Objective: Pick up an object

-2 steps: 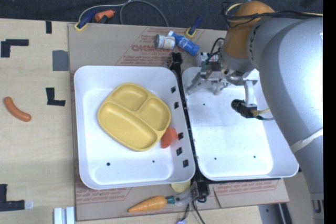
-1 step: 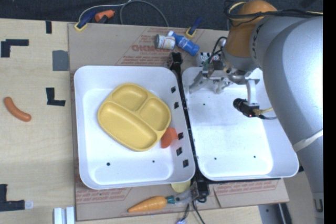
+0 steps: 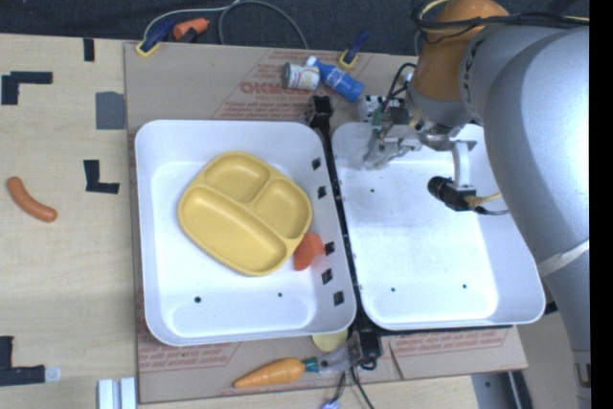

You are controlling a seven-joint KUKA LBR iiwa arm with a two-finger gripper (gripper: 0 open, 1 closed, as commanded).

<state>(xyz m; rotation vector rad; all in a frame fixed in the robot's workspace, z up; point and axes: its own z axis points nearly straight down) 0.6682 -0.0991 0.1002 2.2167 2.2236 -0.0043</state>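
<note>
Toy sausage [image 3: 32, 199] on the bench — carrot [image 3: 270, 374] below, bottle [image 3: 326, 77] above.

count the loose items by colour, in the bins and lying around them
yellow: 1, divided plate
orange: 3, small piece beside the plate, carrot, sausage
blue and white: 1, bottle
total: 5

left bin [image 3: 153, 235]: holds divided plate [image 3: 246, 211], small round piece [image 3: 307, 252] touching plate's right near edge
right bin [image 3: 431, 292]: just right of left bin, gripper [image 3: 381, 145] over its far left corner
bottle [image 3: 324, 77]: on the bench, behind the bins
carrot [image 3: 270, 374]: in front of left bin
sausage [image 3: 31, 199]: far left, well apart from the bins
clamp [image 3: 172, 32]: far left behind left bin
</note>
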